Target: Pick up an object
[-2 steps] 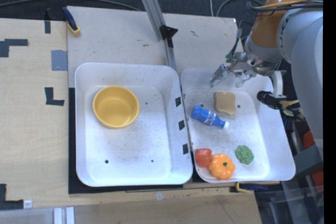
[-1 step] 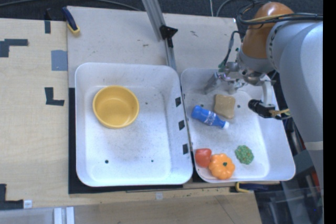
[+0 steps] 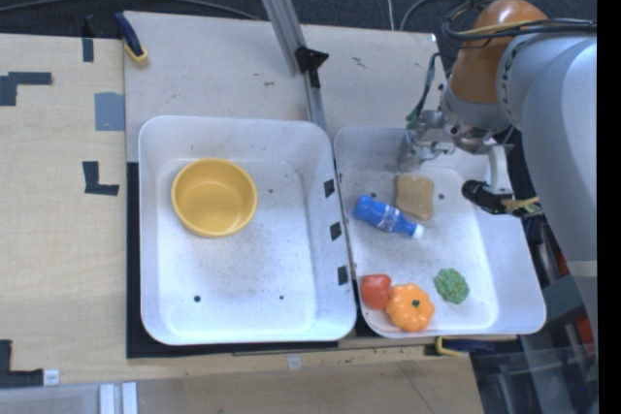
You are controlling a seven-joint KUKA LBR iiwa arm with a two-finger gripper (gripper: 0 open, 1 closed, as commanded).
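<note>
Here the pale wooden bench (image 3: 58,238) carries two shallow white bins, the left bin (image 3: 155,305) holding a yellow bowl (image 3: 214,197) toward ten o'clock. The pincer (image 3: 424,146) hangs at twelve o'clock of the right bin (image 3: 505,296), just above a tan sponge-like block (image 3: 415,196); whether it is parted or closed I cannot tell, as it is small and dim. Around lie a blue bottle (image 3: 385,216) at centre-left, a red piece (image 3: 375,289), an orange pumpkin (image 3: 410,307) and a green clump (image 3: 451,285) near six o'clock.

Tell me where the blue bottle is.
The blue bottle lies in the right bin, near its left wall, just left of the tan sponge.
</note>
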